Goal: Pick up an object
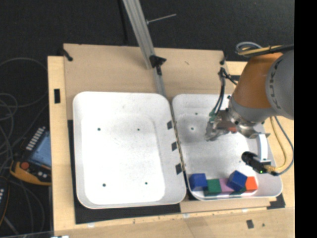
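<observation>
- Gripper [214,132] over upper-mid of right bin [198,155], nothing visibly betw. fingers; open/closed: can't tell.
- Blocks along bin's bottom edge: blue block [198,181], green block [213,186], orange block [251,183].

A tan wooden bench [124,66] sits on dark carpet [59,14]. Black cables [17,103] trail across the floor beside a handheld controller [34,155]. A metal rail [141,29] slants overhead.

Small coloured blocks — blue cube [198,180], green cube [213,186], orange piece [251,183] — crowd the near wall of the right shallow white bin [190,108]; its middle floor lies open.
</observation>
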`<control>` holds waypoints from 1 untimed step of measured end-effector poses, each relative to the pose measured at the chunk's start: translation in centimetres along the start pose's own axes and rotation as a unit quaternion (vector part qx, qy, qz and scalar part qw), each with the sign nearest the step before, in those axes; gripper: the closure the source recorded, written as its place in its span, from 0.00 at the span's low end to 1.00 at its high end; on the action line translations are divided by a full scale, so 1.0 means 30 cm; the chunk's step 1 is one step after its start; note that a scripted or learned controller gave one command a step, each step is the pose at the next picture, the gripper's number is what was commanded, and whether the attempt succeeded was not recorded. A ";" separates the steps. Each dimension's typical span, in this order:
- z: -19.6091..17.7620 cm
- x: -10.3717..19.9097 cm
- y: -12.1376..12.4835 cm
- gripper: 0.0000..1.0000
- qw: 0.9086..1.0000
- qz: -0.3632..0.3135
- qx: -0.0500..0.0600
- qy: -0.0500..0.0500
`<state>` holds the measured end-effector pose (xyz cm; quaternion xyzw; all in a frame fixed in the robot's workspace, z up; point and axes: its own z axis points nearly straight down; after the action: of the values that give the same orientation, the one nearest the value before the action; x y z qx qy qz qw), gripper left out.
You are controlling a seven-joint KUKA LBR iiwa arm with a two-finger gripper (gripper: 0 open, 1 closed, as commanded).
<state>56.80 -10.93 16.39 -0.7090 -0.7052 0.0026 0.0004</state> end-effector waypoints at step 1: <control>-0.001 -0.001 0.106 1.00 1.000 -0.004 -0.004 0.001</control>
<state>59.98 -10.98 16.39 -0.7061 -0.7081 -0.0007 -0.0014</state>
